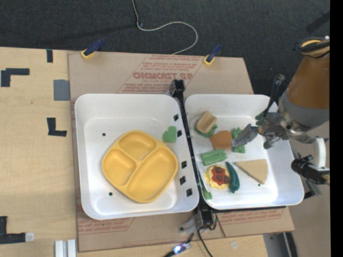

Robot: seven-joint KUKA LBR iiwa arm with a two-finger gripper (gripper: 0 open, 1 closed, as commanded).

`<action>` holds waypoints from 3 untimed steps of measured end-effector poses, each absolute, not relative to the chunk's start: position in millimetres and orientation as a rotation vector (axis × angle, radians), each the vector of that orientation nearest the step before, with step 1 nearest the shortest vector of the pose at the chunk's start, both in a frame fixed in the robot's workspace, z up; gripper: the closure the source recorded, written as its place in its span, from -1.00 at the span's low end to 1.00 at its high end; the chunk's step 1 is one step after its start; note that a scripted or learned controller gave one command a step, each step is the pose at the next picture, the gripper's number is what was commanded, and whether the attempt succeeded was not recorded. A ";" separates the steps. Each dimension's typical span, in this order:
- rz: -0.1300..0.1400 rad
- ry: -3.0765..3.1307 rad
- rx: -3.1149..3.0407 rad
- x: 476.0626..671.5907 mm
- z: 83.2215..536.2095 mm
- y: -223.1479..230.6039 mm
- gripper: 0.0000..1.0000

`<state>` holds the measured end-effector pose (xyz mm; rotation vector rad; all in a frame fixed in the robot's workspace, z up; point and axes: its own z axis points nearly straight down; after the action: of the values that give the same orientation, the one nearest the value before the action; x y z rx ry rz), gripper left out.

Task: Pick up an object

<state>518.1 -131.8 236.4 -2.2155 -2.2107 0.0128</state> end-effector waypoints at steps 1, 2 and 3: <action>0.002 -2.221 -2.219 520.6 242.6 -131.6 -1.00; 0.007 -2.218 -2.215 517.8 183.3 -121.4 -1.00; 0.008 -2.217 -2.216 520.4 119.4 -120.1 -1.00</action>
<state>520.4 -120.1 119.4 -2.2159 -2.2170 0.0082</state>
